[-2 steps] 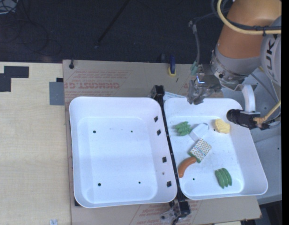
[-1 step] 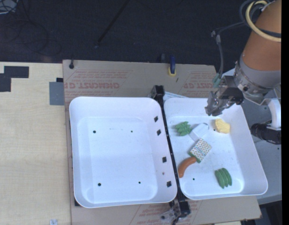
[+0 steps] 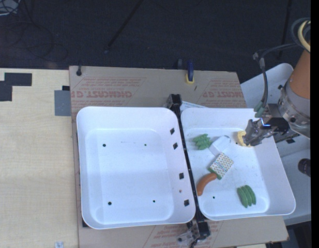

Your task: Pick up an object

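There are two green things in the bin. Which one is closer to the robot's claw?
The leafy green toy near the right bin's middle top is closer to the end effector. The ridged green pod-shaped toy lies farther away, near the bin's lower right corner.

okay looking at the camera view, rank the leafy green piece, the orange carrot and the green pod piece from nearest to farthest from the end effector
From the end effector, at the right bin's far right edge:
1. Leafy green piece, to its left.
2. Green pod piece, near the bin's front.
3. Orange carrot, front left, close to the divider.
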Available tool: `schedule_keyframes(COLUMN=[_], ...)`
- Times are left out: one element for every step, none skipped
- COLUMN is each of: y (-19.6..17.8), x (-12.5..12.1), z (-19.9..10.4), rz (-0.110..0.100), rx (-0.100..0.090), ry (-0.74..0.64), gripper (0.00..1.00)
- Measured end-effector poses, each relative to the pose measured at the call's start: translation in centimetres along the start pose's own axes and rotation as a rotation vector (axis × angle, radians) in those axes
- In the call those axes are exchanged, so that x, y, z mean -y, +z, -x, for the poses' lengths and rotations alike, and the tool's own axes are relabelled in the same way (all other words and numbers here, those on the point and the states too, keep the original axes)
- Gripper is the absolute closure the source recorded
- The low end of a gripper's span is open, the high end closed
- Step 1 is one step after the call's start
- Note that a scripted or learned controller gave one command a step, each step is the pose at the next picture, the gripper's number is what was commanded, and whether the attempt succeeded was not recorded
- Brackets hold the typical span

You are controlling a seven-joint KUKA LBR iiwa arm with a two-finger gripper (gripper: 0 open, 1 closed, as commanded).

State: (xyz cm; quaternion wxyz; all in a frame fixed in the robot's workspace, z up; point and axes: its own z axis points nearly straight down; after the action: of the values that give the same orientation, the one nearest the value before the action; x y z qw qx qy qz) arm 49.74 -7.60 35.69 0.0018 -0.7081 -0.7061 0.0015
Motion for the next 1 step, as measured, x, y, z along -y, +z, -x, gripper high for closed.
schedule_keyframes(y=[2.78], x=[2.29], z=[-1.53], rz=[-0.002], rx=[-0.001], ry=[-0.003], gripper=[1.00])
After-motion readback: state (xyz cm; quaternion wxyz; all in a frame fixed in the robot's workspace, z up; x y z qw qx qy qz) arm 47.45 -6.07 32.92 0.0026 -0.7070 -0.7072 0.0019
